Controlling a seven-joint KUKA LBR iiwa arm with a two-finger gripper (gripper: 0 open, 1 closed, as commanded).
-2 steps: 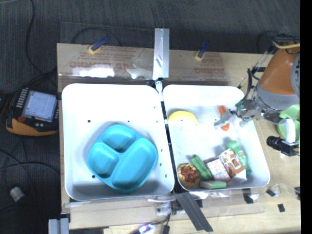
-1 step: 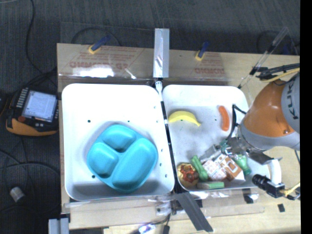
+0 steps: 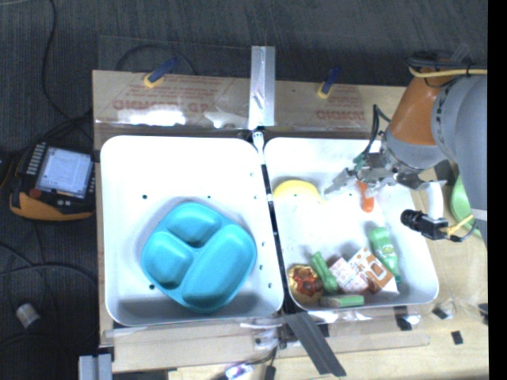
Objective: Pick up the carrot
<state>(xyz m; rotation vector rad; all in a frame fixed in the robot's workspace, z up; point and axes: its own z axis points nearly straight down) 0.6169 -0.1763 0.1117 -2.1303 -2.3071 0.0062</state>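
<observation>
The carrot [image 3: 366, 199] is a small orange piece in the right bin [image 3: 412, 287], in its upper middle part, pointing towards the front. My gripper [image 3: 363, 184] hangs right over the carrot's far end, coming in from the right under the orange wrist band. Its two grey fingers [image 3: 339, 182] stand spread to the left and right of the carrot, so it looks open. I cannot tell whether the fingers touch the carrot.
A yellow round item [image 3: 295, 188] lies left of the carrot by the divider. A green bottle [image 3: 385, 249], a snack packet [image 3: 360, 273], green pieces [image 3: 321, 271] and a red-orange item [image 3: 302, 279] crowd the right bin's front. A blue divided plate [image 3: 200, 253] sits in the left bin [image 3: 127, 180].
</observation>
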